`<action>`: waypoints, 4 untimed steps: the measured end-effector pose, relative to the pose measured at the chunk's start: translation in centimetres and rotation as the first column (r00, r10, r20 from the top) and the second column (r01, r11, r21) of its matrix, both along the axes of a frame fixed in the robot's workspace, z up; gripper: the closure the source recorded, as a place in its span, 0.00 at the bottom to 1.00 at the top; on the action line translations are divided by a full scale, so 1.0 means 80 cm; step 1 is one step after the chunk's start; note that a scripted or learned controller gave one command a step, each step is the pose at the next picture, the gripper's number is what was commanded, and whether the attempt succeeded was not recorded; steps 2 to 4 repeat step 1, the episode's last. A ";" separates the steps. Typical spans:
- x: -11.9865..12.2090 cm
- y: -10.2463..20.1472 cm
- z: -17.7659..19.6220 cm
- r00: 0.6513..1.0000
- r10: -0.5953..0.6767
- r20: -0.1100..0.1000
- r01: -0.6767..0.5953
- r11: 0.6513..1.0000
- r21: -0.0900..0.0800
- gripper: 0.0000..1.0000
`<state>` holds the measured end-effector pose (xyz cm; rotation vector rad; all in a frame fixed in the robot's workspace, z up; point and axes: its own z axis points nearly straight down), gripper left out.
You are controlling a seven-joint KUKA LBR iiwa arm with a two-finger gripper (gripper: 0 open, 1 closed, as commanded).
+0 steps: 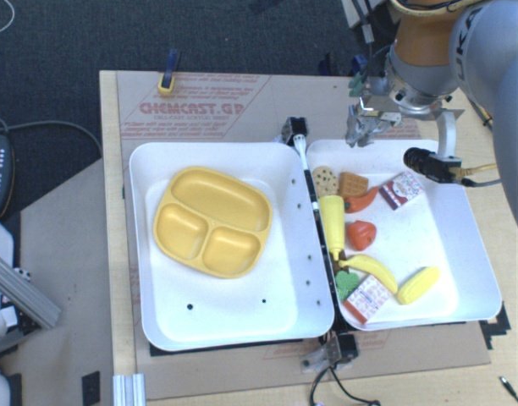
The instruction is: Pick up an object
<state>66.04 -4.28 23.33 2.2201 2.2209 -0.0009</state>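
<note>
So far we log nothing picked. Gripper (361, 134): poised above the far rim of the right bin (479, 252), its fingers (354, 135) hanging close together with nothing visible between them; whether they are fully closed we cannot tell.

Right bin contents, all lying loose:
- cookie (325, 178) and brown cracker (354, 183), nearest the gripper
- red-and-white carton (402, 190)
- yellow bottle (332, 223) along the left wall
- tomato (360, 234)
- banana (373, 269)
- corn cob (417, 285)
- second small carton (368, 298)

Left bin (153, 311): one yellow divided tray (212, 222).

We judge the task barely begun: choosing, descending, closing and lifting all remain.
</note>
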 end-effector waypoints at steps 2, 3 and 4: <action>-0.002 0.000 -0.021 1.000 0.000 -0.003 0.000 1.000 0.001 1.00; -0.002 0.000 -0.021 1.000 0.000 -0.003 0.000 1.000 0.001 1.00; -0.002 0.000 -0.021 1.000 0.000 -0.003 0.000 1.000 0.001 1.00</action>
